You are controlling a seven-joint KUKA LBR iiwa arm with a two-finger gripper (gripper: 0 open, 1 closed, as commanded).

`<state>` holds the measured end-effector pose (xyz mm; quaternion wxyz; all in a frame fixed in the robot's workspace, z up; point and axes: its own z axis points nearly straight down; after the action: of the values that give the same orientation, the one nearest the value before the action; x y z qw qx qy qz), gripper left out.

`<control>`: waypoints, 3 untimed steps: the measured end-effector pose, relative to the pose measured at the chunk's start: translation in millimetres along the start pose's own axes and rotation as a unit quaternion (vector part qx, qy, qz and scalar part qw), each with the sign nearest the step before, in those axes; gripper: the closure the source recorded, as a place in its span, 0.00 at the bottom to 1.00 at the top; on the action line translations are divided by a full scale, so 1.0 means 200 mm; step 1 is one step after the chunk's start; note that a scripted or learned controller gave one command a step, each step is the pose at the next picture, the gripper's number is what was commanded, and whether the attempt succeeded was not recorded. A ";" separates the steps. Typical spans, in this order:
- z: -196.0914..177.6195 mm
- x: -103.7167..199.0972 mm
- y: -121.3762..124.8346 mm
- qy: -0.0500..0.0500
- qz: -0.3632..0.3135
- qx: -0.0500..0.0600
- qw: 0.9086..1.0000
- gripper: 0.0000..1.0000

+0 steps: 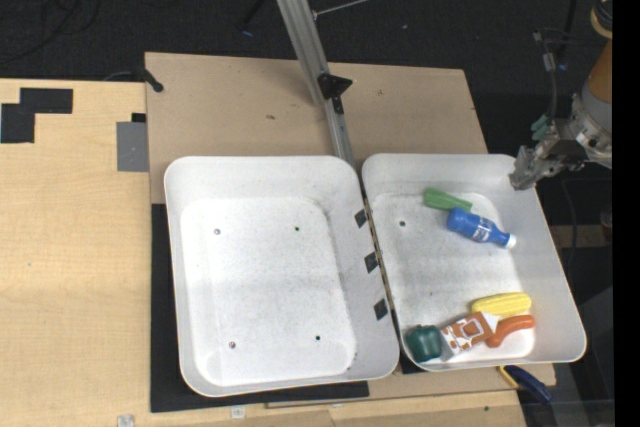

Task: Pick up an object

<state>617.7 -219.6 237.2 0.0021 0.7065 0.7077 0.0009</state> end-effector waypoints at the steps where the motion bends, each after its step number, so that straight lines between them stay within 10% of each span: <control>1: -0.04 0.28 -0.03 0.002 -0.002 0.003 1.000 1.00; 3: 0.02 0.74 -0.14 0.002 -0.001 0.005 1.000 1.00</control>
<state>589.9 -70.9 233.3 -0.0030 0.7057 0.7085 -0.0009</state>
